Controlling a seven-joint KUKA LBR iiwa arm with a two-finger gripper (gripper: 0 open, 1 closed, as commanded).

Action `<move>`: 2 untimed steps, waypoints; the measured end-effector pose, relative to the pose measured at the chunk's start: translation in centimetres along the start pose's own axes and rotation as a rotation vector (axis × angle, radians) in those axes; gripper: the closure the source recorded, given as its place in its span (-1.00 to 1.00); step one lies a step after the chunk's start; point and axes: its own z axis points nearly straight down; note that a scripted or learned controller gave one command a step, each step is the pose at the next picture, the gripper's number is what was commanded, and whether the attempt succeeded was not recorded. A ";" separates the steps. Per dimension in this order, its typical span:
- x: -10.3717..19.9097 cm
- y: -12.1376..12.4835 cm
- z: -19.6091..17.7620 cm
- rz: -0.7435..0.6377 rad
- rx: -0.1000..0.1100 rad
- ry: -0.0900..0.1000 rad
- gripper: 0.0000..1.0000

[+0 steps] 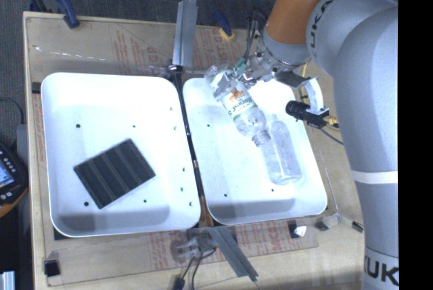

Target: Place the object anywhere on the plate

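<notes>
Gripper over right bin, grip impossible to judge; labelled bottle just beneath, clear bottle beside, dark plate left.

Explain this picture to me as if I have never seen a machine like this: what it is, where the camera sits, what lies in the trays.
The big grey and orange shape is a robot arm, reaching in from the right. One camera looks down at a slant on a bench carrying two shallow white bins. The left bin holds a dark ribbed plate, the target for the object. The right bin holds two clear plastic bottles: one with a label near the top, another lying lower. The arm's pincer sits at the labelled bottle's upper end; whether it grips the bottle is too unclear to say.
</notes>
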 end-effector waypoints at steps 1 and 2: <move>4.8 -2.7 -6.2 0.036 0.001 0.000 1.00; 7.7 -3.0 -7.2 0.195 0.005 0.001 1.00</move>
